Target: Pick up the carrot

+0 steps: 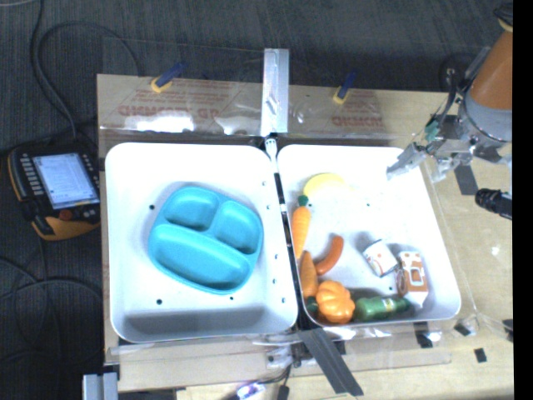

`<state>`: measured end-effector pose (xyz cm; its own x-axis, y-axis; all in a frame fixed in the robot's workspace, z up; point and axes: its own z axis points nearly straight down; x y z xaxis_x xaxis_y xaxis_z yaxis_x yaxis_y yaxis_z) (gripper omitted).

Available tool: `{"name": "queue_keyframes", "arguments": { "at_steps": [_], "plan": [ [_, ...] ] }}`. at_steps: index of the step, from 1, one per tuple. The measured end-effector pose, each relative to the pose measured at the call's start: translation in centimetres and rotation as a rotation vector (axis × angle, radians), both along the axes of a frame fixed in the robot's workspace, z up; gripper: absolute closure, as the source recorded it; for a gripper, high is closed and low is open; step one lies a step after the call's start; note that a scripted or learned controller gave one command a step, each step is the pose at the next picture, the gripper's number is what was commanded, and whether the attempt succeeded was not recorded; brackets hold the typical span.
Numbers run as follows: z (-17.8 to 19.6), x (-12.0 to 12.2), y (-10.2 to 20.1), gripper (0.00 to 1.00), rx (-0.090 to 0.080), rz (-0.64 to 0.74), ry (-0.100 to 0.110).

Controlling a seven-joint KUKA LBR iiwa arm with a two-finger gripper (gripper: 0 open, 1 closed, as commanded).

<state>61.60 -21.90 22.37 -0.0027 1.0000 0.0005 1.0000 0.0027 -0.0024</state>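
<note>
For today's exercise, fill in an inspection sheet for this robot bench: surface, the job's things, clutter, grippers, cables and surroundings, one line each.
Surface: wooden bench bearing two white bins side by side, left bin and right bin.
Job's things: carrot lies in the right bin against its left wall, apart from the arm.
Clutter: yellow lemon, sausage, pumpkin, green bottle, two small cartons; blue divided plate in the left bin.
Grippers: gripper hovers over the right bin's upper right corner, holding nothing.
Cables: black cables on the floor at left.
Surroundings: dark carpet, control pendant left of the bench.
</note>
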Motion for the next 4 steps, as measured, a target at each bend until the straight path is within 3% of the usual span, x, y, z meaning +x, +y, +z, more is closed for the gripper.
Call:
{"name": "queue_keyframes", "arguments": {
  "at_steps": [1,2,3,4],
  "plan": [
    [-4.3,2.4,5.7,0.0,-0.001,-0.122,0.002],
    [5.9,0.6,13.2,0.0,-0.003,-0.229,0.0],
    [5.8,0.3,13.2,0.0,-0.003,-0.365,0.001],
    [6.7,0.3,13.2,1.0,-0.007,-0.365,0.003]
  ]
}}
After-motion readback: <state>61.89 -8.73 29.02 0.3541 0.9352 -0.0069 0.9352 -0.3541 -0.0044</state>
